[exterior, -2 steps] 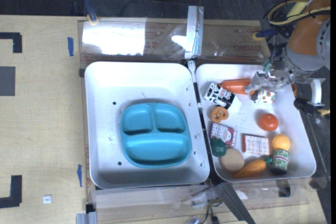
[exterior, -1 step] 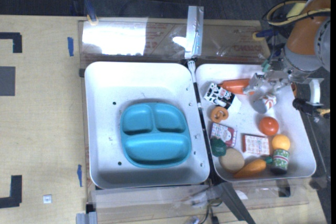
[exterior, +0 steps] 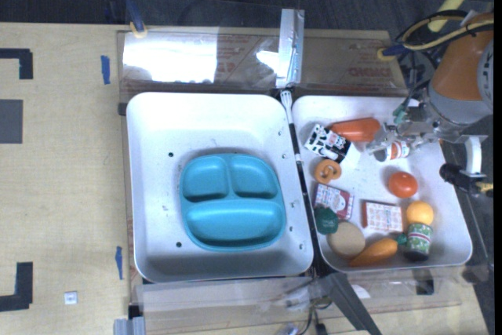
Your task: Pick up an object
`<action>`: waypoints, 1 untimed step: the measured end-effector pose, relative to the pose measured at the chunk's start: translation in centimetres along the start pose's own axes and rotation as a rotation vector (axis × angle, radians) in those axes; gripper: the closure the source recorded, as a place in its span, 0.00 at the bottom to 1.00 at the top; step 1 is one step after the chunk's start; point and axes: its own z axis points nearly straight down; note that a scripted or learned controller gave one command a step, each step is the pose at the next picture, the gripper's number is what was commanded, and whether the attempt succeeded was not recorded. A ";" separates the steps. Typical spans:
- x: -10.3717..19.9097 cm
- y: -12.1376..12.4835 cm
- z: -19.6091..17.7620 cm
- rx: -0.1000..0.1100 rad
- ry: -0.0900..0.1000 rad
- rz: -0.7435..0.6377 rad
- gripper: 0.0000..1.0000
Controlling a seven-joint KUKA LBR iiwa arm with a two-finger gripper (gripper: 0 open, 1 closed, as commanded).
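1. Gripper (exterior: 409,124) sits low over the right bin (exterior: 463,247), near its far edge toward the right corner; from my screen I cannot tell how the jaws stand or whether they hold anything.
2. I see a small bottle with a red band (exterior: 394,151) lying just beside the gripper, and a long red-orange sausage-like piece (exterior: 357,129) to its left.
3. I count more items in the right bin: a black-and-white carton (exterior: 326,141) near the far left corner, a red tomato (exterior: 403,184), an orange (exterior: 420,213), two red-and-white packets (exterior: 335,201) (exterior: 382,216), a carrot (exterior: 376,251) along the near edge.
4. Left bin (exterior: 149,169) carries a blue divided tray (exterior: 232,200) at its middle.
5. Both bins rest on the desk (exterior: 55,192).
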 end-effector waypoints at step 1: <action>0.5 -1.8 -6.2 -0.007 -0.003 -0.050 0.00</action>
